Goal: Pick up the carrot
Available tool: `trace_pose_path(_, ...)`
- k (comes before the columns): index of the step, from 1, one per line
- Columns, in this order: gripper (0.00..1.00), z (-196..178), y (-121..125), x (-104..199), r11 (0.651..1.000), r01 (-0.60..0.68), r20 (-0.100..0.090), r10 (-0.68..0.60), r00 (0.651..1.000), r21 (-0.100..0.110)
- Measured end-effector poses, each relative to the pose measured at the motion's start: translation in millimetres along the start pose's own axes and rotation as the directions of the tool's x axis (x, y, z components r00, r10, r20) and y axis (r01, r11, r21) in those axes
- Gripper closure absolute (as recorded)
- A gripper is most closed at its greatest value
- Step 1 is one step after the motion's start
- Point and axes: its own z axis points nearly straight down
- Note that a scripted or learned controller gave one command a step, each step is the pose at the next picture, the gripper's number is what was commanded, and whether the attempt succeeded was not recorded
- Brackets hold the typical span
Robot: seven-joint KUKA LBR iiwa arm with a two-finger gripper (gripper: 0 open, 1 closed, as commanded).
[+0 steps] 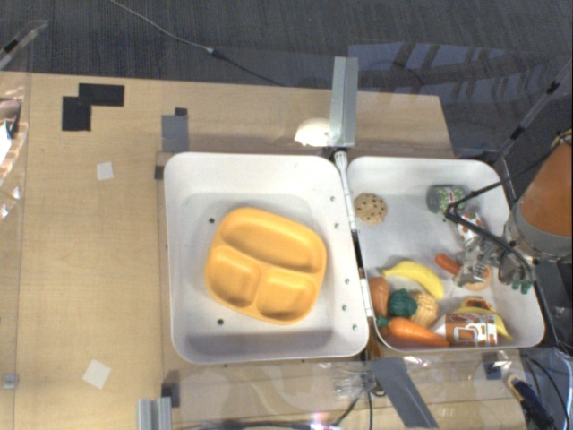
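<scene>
The carrot lies at the near edge of the right bin, touching the corn and a can. The end effector hangs farther right; its state cannot be determined. Risk: crowding neighbours may deflect the grasp.
</scene>
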Motion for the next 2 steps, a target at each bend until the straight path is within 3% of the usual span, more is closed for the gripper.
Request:
trace_pose_path(1, 1.00, -74, 17, -10, 0.963, -0.268, -0.013, 0.268, 0.963, 0.006)
trace_pose_path(2, 1.00, -148, 42, -109, 0.910, -0.414, -0.009, 0.414, 0.910, 0.006)
